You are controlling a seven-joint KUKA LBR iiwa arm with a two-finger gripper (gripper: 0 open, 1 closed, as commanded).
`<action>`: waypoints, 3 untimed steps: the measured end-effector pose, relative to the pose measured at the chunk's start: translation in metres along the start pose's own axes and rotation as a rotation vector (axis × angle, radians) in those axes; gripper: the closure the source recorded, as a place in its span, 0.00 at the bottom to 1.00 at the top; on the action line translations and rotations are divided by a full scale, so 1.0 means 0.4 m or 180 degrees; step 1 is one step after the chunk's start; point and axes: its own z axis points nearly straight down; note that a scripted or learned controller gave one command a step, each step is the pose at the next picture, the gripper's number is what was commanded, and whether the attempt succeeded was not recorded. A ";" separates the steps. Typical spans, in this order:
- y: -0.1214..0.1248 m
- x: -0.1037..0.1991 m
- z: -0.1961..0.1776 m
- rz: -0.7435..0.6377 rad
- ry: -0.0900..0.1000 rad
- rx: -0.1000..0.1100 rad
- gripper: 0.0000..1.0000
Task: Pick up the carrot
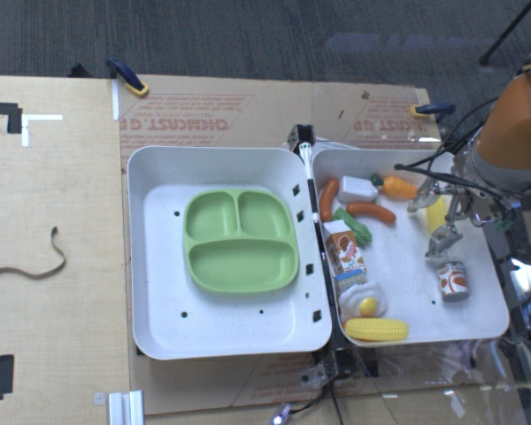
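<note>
While two sausages lie nearby, one carrot rests.

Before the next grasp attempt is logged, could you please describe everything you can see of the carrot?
The carrot is a small orange toy with a green leafy cap at its left end, plastic by its sheen. It lies on its side on the floor of the right bin, near the far wall, its length running roughly left to right. Its green end sits right beside a white block, possibly touching. The gripper hangs nearer the camera and to the right, apart from the carrot.
</note>
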 end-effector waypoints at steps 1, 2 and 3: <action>-0.018 -0.108 0.006 0.0445 0.0116 -0.0019 0.00; -0.018 -0.126 -0.145 0.0946 -0.0010 0.0007 0.00; 0.040 -0.108 0.000 0.1180 0.0004 0.0003 0.00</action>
